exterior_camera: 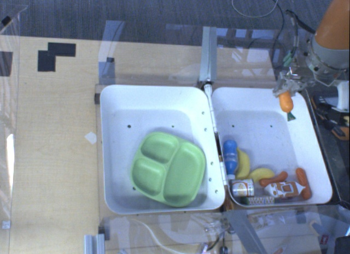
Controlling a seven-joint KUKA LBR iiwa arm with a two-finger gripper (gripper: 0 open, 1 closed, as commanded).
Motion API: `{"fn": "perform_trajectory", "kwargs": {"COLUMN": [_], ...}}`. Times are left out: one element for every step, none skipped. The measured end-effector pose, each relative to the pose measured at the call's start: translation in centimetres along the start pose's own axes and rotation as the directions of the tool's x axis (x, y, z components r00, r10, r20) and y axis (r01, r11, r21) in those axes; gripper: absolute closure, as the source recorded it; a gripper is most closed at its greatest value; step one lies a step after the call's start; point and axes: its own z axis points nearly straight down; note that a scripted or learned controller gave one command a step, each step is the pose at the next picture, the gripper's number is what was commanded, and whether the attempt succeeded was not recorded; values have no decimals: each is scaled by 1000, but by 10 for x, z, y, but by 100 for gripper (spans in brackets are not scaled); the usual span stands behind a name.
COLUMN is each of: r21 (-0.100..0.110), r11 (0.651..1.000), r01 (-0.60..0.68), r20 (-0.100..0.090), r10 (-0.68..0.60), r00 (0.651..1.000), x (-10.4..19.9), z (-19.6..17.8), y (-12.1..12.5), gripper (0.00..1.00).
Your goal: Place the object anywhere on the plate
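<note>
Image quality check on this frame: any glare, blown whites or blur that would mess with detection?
Camera view: light is even and soft, with only faint shadows under the green plate; the white bins are bright with little surface texture; the clear panels along the bench edges show pale reflections; the gripper and the carrot hanging below it are small and slightly soft; items in the right bin's near corner are crowded but legible.

Colours showing across the bench and both bins

The plate (pixel 168 167) is showing a soft light green against the white left bin (pixel 117 138); the right bin (pixel 257 133) is likewise showing white. The carrot (pixel 286 103) at the gripper (pixel 286 86) is glowing orange with a dark green tip. The bottle (pixel 230 156) is showing blue, the banana (pixel 244 164) yellow, the sausage (pixel 303 183) orange-red. The arm's band (pixel 333 23) is showing orange above grey, and the bench (pixel 49 149) is showing pale wood with black blocks (pixel 54 55).
</note>
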Motion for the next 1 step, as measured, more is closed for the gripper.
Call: {"fn": "perform_trajectory", "kwargs": {"r21": [2], "r11": [962], "r01": [274], "r20": [-3], "r10": [-274], "r00": [962], "x": [76], "z": [64], "y": [12], "gripper": [100]}}
